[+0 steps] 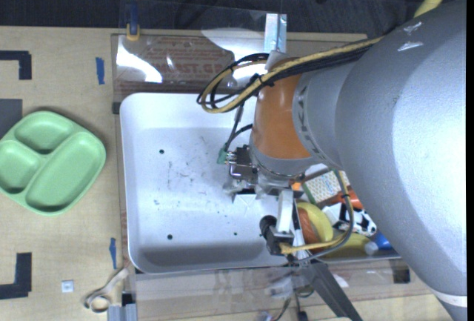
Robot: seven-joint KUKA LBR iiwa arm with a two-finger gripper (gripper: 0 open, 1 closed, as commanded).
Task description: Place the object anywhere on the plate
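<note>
Overhanging bin [142, 164], arm [392, 112] half-hides banana [315, 222]; green plate [52, 160] fully visible.

one green plate [48, 161], with three compartments. one white bin [170, 134] in plain sight. one grey arm [385, 112]. heaped under the arm: one banana [315, 222], one checkered card [324, 184], one black-and-white spotted thing [363, 224], one small blue thing [381, 242]. two strips of blue tape [100, 69] on the bench [59, 45].

Wooden bench [59, 45]: white bin [170, 134], green plate [70, 164]
</note>
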